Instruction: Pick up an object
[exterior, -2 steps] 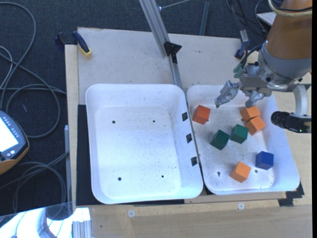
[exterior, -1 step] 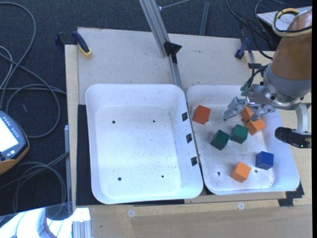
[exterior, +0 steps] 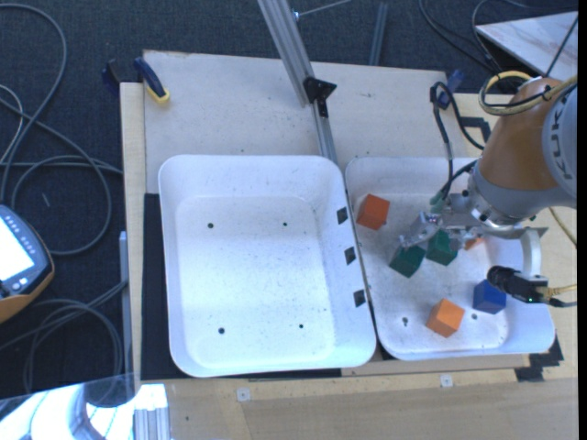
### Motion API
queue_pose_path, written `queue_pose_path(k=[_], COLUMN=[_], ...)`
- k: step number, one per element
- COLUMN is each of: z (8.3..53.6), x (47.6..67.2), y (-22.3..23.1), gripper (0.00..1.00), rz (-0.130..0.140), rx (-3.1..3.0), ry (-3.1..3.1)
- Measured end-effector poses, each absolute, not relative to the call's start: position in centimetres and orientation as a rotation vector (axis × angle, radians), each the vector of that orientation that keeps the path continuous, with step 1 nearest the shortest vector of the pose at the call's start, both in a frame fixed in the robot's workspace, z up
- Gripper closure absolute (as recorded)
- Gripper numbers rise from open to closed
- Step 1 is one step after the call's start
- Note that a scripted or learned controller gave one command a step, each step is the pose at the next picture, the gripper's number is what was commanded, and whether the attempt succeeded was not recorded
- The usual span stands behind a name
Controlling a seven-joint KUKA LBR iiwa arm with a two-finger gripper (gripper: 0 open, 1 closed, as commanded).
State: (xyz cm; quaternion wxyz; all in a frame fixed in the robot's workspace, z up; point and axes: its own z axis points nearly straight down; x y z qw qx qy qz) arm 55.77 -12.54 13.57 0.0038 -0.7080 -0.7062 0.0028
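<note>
Jaws (exterior: 431,230) hang mid right bin (exterior: 404,337) by green blocks (exterior: 424,254); spread or pinching, cannot tell.

The shallow white plastic bin (exterior: 394,330) lies under the hand (exterior: 429,233), and a second white bin (exterior: 248,287) sits just left of it, their rims touching, with small black tabs (exterior: 349,255) along that shared edge. Both rest on a pale wooden bench (exterior: 229,99). A grey aluminium bar (exterior: 284,27) slants away above and left of the hand. A blue-and-yellow clamp (exterior: 152,80) grips the bench's far left corner. Well to the left, black cables (exterior: 55,154) loop over dark carpet (exterior: 73,53).
</note>
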Motion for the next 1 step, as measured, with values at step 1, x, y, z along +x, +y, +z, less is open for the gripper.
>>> queue_pose_path(k=[1], z=[9.76], x=[62.76], y=[-8.57], gripper=[0.00], rz=[-0.004], rx=[-2.215], ry=[-2.228])
